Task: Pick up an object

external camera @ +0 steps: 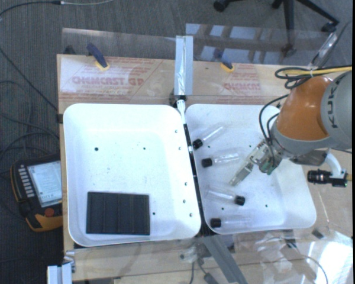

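Observation:
Several clear tubes with black caps lie in the right bin (296, 218): one near the top left (208, 136), one below it (222, 158), one at the middle bottom (226, 197) and one by the front wall (232, 222). Another tube (241, 174) lies slanted, its upper end right at my gripper (262, 159). The gripper hangs low over the bin's middle right, under the orange band (302, 114). I cannot see whether it touches that tube. A black ribbed rectangular block (118, 213) lies flat in the front left corner of the left bin (106, 129).
The divider where the two bins meet (190, 164) runs just left of the tubes. A metal post (183, 64) stands behind the bins. A handheld pendant (38, 194) lies on the floor at left. Cables loop from the arm at right (325, 176).

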